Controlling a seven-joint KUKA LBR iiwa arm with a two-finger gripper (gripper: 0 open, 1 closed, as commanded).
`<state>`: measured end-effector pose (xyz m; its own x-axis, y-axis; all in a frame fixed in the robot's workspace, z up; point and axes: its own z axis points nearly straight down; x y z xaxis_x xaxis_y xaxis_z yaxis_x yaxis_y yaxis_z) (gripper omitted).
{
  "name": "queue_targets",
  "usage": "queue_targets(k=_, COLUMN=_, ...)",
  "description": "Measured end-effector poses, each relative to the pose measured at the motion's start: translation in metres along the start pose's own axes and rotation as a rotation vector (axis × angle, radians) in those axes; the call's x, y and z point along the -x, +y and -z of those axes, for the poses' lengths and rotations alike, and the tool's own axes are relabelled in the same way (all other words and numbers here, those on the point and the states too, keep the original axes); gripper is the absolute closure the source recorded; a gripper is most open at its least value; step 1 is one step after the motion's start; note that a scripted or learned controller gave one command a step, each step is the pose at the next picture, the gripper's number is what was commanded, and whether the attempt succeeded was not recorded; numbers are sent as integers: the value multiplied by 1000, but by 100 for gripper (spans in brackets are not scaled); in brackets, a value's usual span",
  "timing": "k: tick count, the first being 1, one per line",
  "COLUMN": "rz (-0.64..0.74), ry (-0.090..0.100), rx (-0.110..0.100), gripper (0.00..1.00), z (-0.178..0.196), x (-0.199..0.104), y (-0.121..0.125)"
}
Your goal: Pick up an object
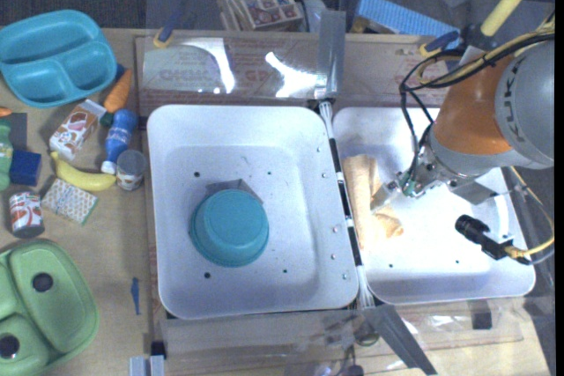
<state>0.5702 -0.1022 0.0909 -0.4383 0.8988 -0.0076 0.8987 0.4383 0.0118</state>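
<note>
A teal bowl (230, 227) lies upside down in the middle of the left bin (176, 136). In the right bin (458, 277), a long tan bread-like piece (359, 180) lies along the left wall, and a smaller tan piece (389, 224) sits just below and to its right. My gripper (407, 186) is down low in the right bin, just right of the long tan piece and above the smaller one. The grey arm with its orange band (476, 123) reaches in from the right.
Left of the bins on the bench lie a blue divided tray (57, 57), a banana (81, 175), a small carton (75, 129), a blue bottle (116, 141), a can (129, 169) and a green tray (40, 308). Boxes stand behind the bins.
</note>
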Motion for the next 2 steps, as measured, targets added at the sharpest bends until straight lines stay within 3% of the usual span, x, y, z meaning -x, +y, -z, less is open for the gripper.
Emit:
queue_targets(k=1, rz=0, ry=-3, rx=4, gripper=100, z=11, x=1, y=1)
queue_targets(k=2, rz=-1, ry=-4, rx=4, gripper=0, z=11, x=1, y=1)
